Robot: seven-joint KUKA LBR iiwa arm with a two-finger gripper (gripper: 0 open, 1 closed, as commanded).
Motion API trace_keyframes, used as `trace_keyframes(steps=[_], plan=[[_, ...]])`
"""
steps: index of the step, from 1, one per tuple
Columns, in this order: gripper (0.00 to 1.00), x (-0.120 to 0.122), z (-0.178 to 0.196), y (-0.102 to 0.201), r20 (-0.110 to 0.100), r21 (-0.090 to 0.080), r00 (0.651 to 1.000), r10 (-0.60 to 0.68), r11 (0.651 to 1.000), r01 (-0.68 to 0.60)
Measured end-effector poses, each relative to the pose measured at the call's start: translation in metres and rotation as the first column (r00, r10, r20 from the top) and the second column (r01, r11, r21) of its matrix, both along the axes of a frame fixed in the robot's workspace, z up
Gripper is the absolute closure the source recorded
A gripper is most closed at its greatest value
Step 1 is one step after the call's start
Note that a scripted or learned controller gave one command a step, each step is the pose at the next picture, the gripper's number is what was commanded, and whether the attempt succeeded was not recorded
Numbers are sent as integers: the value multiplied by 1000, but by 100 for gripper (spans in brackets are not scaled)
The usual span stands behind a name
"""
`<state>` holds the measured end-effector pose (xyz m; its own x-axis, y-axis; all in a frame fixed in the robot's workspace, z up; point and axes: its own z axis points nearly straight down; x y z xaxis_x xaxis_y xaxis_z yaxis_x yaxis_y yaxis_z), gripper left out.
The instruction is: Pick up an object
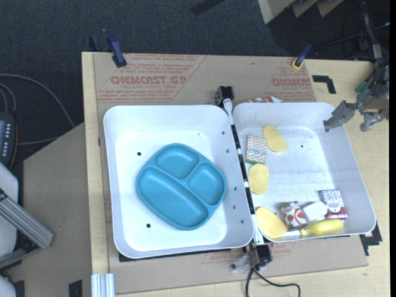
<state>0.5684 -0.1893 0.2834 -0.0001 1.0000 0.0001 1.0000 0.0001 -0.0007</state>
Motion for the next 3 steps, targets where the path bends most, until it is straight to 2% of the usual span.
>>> trace_keyframes(steps=[1, 2, 3], plan=[[0, 7, -199, 34, 1, -1, 1000, 1, 1000, -1], [0, 99, -198, 66, 3, 0, 1000, 2, 1000, -2], [100, 99, -188, 65, 5, -2, 1000, 3, 1000, -3]])
